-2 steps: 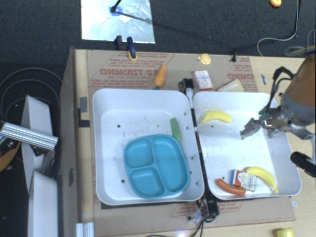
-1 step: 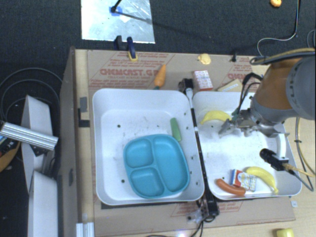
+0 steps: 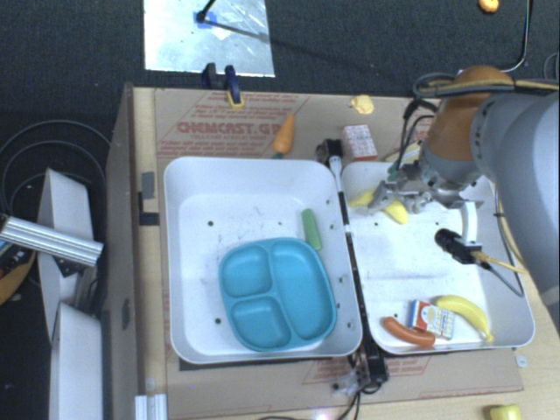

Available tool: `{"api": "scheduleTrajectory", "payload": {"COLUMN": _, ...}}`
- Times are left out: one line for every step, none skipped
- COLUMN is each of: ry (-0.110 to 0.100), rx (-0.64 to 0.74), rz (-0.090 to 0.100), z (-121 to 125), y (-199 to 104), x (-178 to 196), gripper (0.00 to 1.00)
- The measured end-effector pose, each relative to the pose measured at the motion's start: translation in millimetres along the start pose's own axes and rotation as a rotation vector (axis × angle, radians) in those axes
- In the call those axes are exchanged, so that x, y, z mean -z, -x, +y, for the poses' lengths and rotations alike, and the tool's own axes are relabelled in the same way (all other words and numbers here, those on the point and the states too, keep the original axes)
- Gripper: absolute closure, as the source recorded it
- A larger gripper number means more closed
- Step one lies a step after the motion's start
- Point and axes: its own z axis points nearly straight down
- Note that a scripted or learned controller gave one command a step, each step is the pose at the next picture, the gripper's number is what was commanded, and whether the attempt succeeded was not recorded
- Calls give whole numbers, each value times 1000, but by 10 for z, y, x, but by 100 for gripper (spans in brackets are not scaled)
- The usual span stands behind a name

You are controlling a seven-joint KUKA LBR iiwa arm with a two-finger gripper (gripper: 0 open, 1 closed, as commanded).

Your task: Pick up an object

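We see the gripper [image 3: 398, 195] low in the far left corner of the right bin [image 3: 490, 335], just over a small yellow toy piece [image 3: 395, 212]; whether it is parted or closed on anything we cannot tell. We judge this piece light, hard plastic, smooth and likely slippery, best pinched across its narrow middle. A banana [image 3: 468, 313], small carton [image 3: 433, 318] and sausage [image 3: 408, 332] lie near.

The bench [image 3: 219, 121] bears two white bins [image 3: 188, 234], side by side; a carrot [image 3: 283, 135] and small box [image 3: 360, 142] lie behind them.
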Motion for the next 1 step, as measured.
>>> {"api": "scheduleTrajectory", "payload": {"ry": -4, "rx": -1, "rz": 0, "z": -15, "y": 16, "x": 117, "gripper": 100}}
